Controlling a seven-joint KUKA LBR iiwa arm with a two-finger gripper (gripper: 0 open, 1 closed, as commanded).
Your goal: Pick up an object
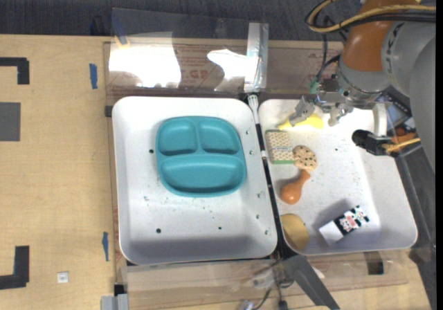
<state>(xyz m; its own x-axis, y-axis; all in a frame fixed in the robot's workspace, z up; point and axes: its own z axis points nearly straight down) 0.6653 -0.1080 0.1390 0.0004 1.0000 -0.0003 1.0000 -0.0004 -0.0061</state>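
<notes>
Fingers point(318, 112) spread above yellow object point(309, 122); no legible labels.

My arm point(408, 46) is grey metal, rounded, with a glossy orange band point(370, 39) just above my wrist. Black and yellow cables point(332, 11) loop beyond that band. Below it, my gripper point(317, 113) ends in two pale, silvery metal fingers point(300, 115).

Teal divided tray point(201, 155) smooth glossy plastic, bins point(131, 219) white plastic with specks, tabletop point(52, 177) matt light wood.
</notes>
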